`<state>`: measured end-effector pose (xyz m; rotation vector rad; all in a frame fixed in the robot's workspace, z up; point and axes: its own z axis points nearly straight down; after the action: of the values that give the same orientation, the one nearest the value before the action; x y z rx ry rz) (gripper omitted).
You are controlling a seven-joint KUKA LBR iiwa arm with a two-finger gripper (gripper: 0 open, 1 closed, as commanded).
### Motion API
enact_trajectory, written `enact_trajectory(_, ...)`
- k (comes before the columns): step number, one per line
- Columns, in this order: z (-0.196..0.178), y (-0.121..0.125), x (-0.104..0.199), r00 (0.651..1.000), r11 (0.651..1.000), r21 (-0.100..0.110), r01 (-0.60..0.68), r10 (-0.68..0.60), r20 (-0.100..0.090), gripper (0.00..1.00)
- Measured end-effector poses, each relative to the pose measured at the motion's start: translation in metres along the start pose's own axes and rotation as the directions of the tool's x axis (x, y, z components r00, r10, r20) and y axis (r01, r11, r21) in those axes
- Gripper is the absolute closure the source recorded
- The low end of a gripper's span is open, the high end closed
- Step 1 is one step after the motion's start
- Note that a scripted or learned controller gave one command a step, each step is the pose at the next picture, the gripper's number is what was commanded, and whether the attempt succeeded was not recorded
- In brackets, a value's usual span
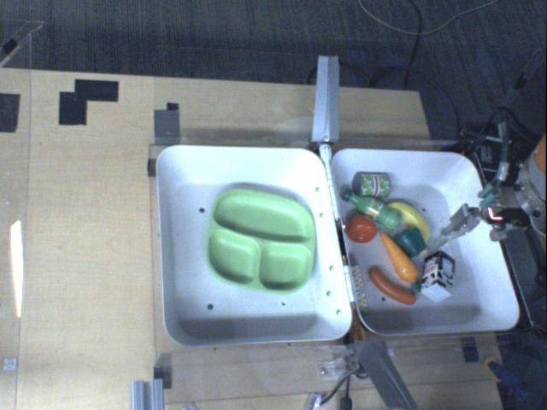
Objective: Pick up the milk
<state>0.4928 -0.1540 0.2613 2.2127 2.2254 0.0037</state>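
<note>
Milk carton [436, 274], cow-spotted, lies on the right bin's [491, 310] floor beside the sausage [391, 285], ungrasped; my hand [457, 222] hovers just above it, grip state impossible to tell, so descent, grasp and lift all remain.

Milk [437, 273] open rightward; sausage [392, 284], carrot [399, 257] crowd left.
</note>
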Motion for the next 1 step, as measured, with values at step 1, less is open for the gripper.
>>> enact_trajectory(1,0.0,0.0,0.0,1.0,1.0,0.0,0.0,0.0,0.0,0.0)
